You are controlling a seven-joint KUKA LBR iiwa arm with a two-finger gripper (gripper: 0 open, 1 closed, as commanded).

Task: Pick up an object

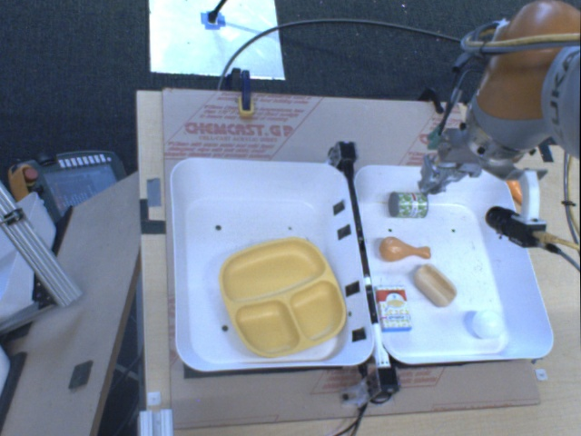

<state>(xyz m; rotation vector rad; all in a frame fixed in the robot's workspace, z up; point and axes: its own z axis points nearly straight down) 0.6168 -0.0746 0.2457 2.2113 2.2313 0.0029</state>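
Over the right bin (508, 330), the arm (526, 71) reaches in from the right and its jaws (434, 182) hang near the bin's far left corner. They sit just above and beside a small green can (408, 205), which lies on its side on the bin floor. Whether the jaws are spread or pressed together cannot be told; the view is too small and dark there, and nothing is visibly held between them.

Nearer the camera in the same bin lie a toy drumstick (403, 249), a bread roll (434, 285), a small carton (392, 308) against the left wall, and a white ball (484, 323) near the front right. A yellow tray (283, 295) with three compartments rests in the left bin (200, 243).

The can looks the likely target. Lying on its side, it could roll away when touched, so the jaws may close on nothing. It also sits near the far wall, so a slightly off descent could strike the rim. An off-centre pinch could squirt the can out sideways.
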